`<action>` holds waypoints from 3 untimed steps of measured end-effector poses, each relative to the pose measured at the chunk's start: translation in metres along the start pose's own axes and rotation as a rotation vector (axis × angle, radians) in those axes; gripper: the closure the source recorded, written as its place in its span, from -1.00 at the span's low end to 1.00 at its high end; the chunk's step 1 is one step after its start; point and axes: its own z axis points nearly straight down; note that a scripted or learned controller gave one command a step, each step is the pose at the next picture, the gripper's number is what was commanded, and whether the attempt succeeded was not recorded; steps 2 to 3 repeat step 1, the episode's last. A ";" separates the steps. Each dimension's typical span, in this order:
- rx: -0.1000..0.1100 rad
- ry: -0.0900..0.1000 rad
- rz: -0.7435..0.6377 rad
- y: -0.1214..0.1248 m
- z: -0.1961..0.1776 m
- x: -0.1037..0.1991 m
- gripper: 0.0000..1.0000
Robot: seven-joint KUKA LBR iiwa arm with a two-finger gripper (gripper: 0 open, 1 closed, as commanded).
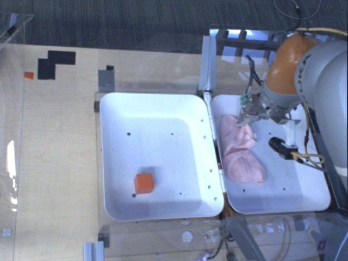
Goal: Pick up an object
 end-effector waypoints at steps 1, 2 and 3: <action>0.010 0.002 -0.360 0.028 -0.083 0.048 1.00; 0.010 0.002 -0.360 0.028 -0.083 0.048 1.00; 0.010 0.002 -0.360 0.028 -0.083 0.048 1.00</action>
